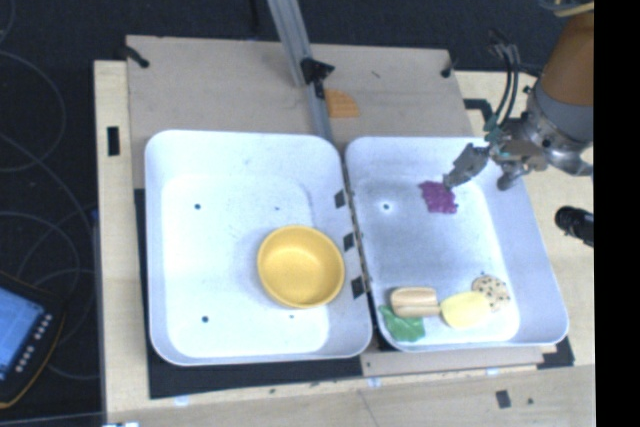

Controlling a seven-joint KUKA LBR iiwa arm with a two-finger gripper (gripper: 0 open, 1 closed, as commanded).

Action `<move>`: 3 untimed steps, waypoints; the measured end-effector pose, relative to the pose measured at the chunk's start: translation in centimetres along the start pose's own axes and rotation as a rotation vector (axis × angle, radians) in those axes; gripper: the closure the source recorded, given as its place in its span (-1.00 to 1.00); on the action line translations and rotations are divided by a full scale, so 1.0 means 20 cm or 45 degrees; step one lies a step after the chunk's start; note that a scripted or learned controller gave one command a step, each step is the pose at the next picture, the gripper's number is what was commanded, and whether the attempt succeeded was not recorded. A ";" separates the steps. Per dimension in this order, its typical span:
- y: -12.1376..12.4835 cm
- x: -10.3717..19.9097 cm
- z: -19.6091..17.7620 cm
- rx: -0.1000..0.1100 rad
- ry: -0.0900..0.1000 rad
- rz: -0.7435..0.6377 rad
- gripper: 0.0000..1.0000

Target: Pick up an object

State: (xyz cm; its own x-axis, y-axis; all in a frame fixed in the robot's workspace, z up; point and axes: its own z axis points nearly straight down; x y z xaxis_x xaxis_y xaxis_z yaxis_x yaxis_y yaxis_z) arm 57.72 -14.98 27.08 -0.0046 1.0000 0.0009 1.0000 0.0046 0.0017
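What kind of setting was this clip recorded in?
Most likely a robotics lab bench set up for grasping trials. Two shallow white bins sit side by side on a plain board, holding a yellow bowl and small toy-like items such as a purple piece. Loose cables trail over the dark floor.

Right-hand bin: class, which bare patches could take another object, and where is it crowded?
Free: the floor of the right-hand bin between the purple object and the front-corner cluster. Crowded: that corner, with the tan block, yellow piece, spotted piece and green scrap.
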 end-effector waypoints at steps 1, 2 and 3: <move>0.00 0.00 0.00 -0.001 0.000 0.001 -1.00; 0.01 0.04 0.25 0.006 -0.004 0.004 -1.00; 0.02 0.07 0.52 0.008 -0.004 0.006 -1.00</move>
State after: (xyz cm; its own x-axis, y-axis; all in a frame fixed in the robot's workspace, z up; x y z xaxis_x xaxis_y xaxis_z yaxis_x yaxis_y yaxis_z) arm 58.22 -13.52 16.75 0.0001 1.0000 -0.0023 1.0000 -0.0001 -0.0043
